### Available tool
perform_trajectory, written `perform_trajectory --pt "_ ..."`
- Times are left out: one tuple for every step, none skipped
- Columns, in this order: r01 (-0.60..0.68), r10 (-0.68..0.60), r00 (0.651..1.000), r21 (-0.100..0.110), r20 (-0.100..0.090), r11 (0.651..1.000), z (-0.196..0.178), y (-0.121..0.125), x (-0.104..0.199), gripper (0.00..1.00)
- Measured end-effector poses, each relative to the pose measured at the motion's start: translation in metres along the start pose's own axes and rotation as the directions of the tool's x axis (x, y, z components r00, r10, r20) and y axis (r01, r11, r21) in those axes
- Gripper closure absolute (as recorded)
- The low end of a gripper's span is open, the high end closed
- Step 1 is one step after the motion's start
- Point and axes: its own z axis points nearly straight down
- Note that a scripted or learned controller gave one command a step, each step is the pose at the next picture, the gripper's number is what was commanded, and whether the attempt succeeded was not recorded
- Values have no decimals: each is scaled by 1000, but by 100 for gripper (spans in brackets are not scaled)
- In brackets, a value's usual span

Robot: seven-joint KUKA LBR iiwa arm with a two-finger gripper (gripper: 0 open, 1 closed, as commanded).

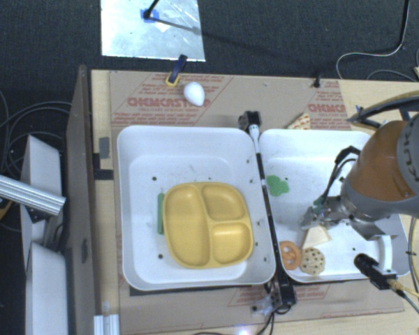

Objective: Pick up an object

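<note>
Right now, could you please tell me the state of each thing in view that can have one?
yellow divided tray: lying flat in the left bin, compartments facing up
green piece: lying loose in the right bin
pretzel: flat, near the right bin's front edge
round cracker: flat, beside the pretzel
white egg: resting on the cardboard behind the bins
gripper: low in the right bin
</note>
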Motion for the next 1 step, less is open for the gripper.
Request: perform_trajectory --pt "9 -9 1000 -16 1 1000 -95 121 51 100"
